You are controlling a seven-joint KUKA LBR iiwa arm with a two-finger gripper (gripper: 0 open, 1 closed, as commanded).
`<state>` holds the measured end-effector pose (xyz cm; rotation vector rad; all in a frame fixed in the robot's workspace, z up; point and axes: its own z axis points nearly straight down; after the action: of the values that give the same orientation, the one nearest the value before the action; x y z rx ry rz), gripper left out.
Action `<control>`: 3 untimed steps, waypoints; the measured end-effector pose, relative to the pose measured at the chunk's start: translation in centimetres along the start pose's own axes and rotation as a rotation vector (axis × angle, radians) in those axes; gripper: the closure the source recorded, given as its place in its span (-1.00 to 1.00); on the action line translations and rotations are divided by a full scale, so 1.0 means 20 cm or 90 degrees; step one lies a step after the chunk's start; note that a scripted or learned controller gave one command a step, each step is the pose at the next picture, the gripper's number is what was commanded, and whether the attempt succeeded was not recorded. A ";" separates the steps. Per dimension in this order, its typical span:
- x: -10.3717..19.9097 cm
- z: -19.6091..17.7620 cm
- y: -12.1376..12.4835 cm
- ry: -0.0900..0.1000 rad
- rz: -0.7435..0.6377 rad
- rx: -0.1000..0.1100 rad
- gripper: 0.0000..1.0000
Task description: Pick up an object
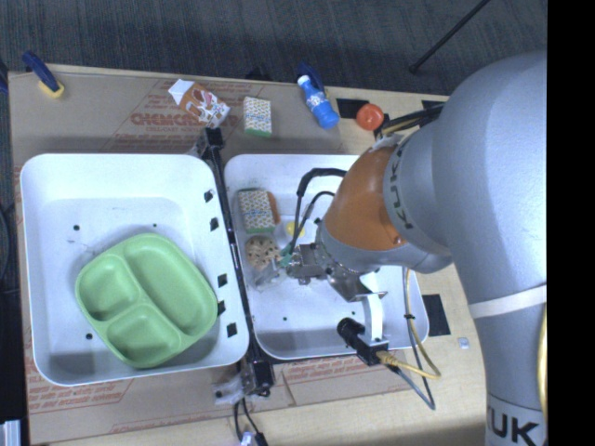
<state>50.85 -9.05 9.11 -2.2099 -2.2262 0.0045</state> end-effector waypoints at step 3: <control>0.23 -0.67 0.04 0.000 0.000 -0.002 -1.00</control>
<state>51.61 -4.42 22.43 -2.2117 -2.2275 0.0019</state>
